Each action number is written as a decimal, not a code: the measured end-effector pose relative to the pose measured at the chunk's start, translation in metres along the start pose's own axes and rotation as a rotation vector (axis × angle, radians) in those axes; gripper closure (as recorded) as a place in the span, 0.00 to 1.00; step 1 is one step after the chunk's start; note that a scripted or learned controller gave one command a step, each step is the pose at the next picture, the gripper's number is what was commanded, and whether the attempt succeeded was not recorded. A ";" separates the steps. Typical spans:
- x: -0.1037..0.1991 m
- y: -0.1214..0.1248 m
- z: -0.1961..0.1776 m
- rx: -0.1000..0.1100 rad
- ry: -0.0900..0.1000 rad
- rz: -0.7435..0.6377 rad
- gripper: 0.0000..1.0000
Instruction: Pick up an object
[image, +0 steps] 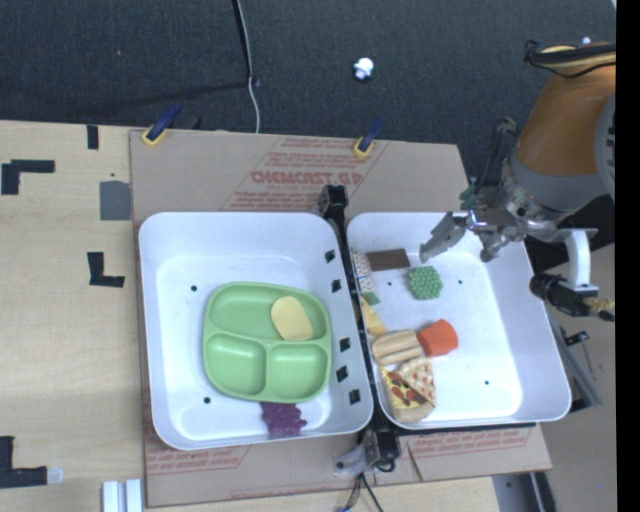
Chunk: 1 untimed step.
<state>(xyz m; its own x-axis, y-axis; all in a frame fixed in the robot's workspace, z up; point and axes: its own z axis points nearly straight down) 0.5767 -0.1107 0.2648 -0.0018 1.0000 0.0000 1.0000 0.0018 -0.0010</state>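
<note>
Left bin: holds one green divided plate with three compartments. One yellow oval piece lies in its upper right compartment. One purple bunch lies on the bin floor just below the plate, touching its lower edge or nearly so.

Right bin: I count seven pieces, most along the left wall. One brown block, one small printed packet, one yellow piece half hidden at the wall, one hot dog, one orange-red piece touching the hot dog's right end, one pizza slice, one green knobbly ball.

My pincer: spread, nothing between the fingers. One finger points down-left, the other sits to its right. It hangs over the upper part of the right bin.

Key relation: the green ball is the nearest piece. It lies just below and slightly left of the pincer, apart from it, clear of its neighbours. The ball is round, so no long axis to line up with.

Judgement: reach stage, no grasp yet. A short drop down-left should straddle the ball. It may roll if one finger lands first.

Arms: one, mine, entering from the right.
</note>
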 end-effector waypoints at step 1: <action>-0.001 0.067 0.094 -0.001 -0.002 -0.002 0.00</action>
<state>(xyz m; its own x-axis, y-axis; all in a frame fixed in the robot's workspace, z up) 0.6435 -0.1113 0.1704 -0.0039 1.0000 -0.0018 1.0000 0.0039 0.0004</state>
